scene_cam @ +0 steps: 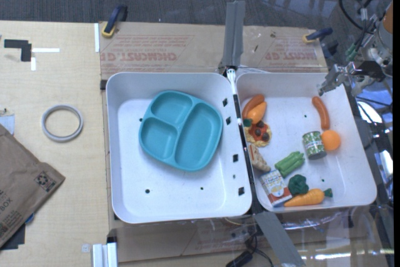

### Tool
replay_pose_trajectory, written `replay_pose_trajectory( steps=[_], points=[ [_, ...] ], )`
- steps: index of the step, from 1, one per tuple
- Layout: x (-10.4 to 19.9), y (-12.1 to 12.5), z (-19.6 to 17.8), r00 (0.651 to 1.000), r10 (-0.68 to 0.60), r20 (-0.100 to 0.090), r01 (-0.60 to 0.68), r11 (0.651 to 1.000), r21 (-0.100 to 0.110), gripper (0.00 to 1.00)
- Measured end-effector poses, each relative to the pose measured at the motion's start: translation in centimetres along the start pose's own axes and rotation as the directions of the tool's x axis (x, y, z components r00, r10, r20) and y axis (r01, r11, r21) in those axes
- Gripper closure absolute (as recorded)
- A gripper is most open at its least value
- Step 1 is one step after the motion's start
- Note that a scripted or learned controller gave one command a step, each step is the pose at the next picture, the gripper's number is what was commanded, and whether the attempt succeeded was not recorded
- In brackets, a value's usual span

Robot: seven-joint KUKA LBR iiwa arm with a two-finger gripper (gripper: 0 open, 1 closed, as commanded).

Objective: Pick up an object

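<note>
Two white bins sat side by side on the worktop point(50, 65). The arm point(381, 28) reached in from the right, its hand point(334, 79) poised over the far right corner of the right bin point(362, 194), just above the red sausage point(320, 112). Whether the hand was spread or closed could not be told, and nothing showed in its grip. Near the sausage lay an orange ball point(331, 140) touching a green can point(314, 145). A carrot point(304, 198) lay at the near edge. The left bin point(125, 191) held a teal divided plate point(180, 130).
</note>
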State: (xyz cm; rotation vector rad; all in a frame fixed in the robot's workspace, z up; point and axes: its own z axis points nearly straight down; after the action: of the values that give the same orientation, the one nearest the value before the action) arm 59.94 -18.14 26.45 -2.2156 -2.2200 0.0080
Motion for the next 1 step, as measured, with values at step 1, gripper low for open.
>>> replay_pose_trajectory(
  steps=[1],
  points=[
    [-4.14, 2.02, 9.31, 1.000, 0.017, 0.000, -0.017, 1.000, 0.000, 0.00]
  ],
)
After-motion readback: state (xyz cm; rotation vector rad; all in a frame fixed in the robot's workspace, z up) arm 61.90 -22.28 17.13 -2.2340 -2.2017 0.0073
